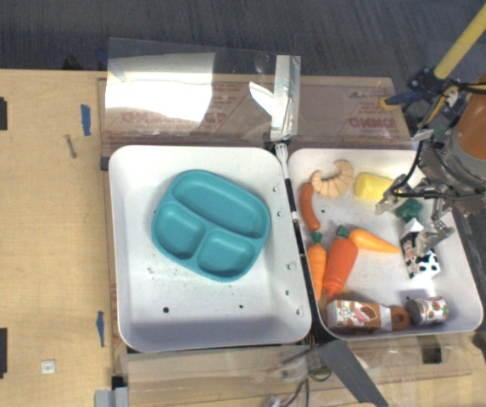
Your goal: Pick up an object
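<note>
White Bins, Nothing Lifted Yet

White plastic, shallow and round-cornered, makes up both bins. The right bin serves as the landmark. Left of it sits the left bin, which bears a teal tray, smooth and moulded into three compartments.

Inside the right bin lies a jumble of toy food, any piece of which could be the object to pick. Near its far wall rest a pale croissant, curved and ridged, and a glossy yellow block. Along its left wall lies a slim red-orange sausage. Toward the middle are three orange carrots with green tops, tapered and smooth; one of them points toward the right wall. Along the near wall lie a labelled bottle on its side and a small can. A black-and-white patterned piece rests near the right wall.

The tool hangs over the far right part of the bin, among cables and metal parts, close to the yellow block. Whether its fingers are spread or pressed together I cannot tell, and nothing shows between them.

Judging by this, the pick is not yet done: every item appears to lie in the bin, so closing on one and lifting it is all left.
</note>
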{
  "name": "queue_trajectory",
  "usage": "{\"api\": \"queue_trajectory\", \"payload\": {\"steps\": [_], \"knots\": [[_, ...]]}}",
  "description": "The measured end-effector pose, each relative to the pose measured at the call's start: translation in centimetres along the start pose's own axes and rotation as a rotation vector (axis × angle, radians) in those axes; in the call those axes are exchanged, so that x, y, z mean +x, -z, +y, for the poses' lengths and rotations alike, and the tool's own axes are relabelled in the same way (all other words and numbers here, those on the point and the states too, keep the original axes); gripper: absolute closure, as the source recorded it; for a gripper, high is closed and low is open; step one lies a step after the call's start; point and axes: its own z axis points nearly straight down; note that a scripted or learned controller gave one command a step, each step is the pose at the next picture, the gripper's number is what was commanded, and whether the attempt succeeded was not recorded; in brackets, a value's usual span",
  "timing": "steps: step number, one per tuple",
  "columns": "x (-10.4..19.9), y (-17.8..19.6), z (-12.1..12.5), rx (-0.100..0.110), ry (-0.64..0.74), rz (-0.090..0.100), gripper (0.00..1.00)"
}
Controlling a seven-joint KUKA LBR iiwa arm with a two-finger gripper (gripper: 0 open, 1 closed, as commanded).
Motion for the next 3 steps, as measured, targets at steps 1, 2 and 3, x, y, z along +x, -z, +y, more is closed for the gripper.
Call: {"api": "queue_trajectory", "payload": {"steps": [1, 2, 3], "knots": [[-2.6, -9.7, 2.7, 0.003, 0.313, -0.002, 0.00], [-3.1, -8.4, 2.6, 0.009, 0.310, -0.016, 1.00], [4.7, 6.6, 0.7, 0.006, 0.624, -0.001, 1.00]]}}
